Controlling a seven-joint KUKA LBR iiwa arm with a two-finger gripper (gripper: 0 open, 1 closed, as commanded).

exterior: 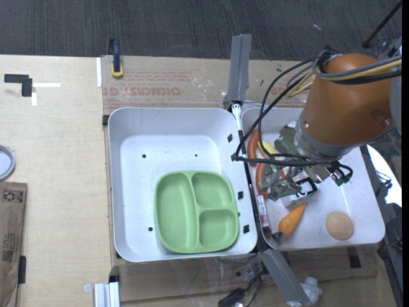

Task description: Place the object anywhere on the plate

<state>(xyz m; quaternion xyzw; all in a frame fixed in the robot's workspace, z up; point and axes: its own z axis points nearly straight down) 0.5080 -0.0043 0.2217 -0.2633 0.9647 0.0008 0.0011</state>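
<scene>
Green, the divided plate [195, 212] is sitting in the left bin [128, 171]. Over the right bin [364, 235], the gripper [284, 185] is hovering above a carrot [291, 219]; an egg [339, 225] is lying nearby.

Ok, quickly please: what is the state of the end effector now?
End effector: cannot be told; it hangs low in the right bin, above the carrot.
</scene>
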